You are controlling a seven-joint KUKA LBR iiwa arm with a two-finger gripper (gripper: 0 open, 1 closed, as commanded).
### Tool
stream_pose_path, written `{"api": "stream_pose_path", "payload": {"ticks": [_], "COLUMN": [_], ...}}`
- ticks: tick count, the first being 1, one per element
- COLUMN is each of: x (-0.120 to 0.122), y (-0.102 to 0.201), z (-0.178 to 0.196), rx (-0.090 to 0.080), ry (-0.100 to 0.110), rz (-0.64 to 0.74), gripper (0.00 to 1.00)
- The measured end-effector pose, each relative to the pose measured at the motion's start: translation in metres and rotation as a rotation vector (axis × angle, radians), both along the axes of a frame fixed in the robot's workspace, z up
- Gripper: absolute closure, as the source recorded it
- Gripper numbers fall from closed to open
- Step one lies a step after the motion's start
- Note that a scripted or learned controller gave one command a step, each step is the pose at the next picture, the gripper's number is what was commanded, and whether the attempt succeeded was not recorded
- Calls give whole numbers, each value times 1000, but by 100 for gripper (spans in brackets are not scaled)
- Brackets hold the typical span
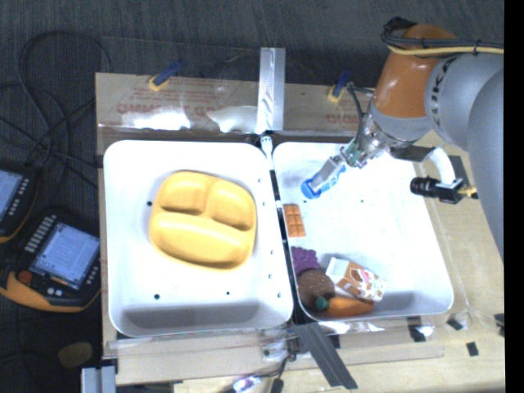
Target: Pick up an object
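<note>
Pincer (315, 187) low over right bin's (409, 244) far-left part; grip state unclear. Carrot (350, 307), purple grapes (304, 259), carton (358, 280) clustered well apart at near-left corner.

arm (458, 80) cut off right, handheld pendant (12, 199) cropped left

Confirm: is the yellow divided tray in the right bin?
No, the yellow divided tray lies in the left bin, beside the right bin.

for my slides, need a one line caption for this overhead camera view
KUKA arm's gripper hovers in the right bin above toy food; a yellow tray fills the left bin.
</note>
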State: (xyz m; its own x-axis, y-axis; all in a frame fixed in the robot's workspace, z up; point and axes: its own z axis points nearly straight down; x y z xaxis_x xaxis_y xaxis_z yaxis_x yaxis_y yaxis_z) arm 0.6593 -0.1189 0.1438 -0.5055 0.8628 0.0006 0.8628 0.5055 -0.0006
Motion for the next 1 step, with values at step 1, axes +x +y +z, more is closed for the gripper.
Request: {"api": "stream_pose_path", "payload": {"ticks": [1], "x": [-24], "y": [8], "z": [-52], "rx": [-7], "ry": [-15], "rz": [305], "gripper": [0]}}
